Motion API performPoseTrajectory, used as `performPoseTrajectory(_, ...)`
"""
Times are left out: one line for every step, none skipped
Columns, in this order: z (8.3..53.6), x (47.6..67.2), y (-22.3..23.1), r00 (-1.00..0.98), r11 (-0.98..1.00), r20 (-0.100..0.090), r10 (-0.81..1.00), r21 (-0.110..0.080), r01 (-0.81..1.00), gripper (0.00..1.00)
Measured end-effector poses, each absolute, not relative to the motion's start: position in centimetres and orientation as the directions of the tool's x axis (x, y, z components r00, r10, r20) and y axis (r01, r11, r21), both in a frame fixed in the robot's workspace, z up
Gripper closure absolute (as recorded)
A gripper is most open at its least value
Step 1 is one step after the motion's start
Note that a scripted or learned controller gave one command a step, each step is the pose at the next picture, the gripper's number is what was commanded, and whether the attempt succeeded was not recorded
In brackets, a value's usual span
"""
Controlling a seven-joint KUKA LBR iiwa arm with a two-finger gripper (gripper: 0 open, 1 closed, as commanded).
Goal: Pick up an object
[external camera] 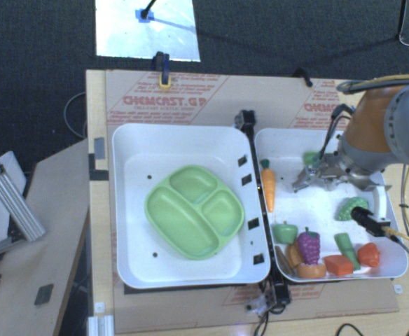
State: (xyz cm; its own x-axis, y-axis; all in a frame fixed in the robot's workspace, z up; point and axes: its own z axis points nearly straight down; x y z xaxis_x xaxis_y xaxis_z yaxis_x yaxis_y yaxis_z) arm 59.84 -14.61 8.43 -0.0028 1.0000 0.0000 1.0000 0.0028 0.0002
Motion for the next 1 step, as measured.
performPoseTrajectory(9.56, 59.93, -14.63, -0.004, 0.004, 0.000, 1.000, 0.003, 1.000, 1.00)
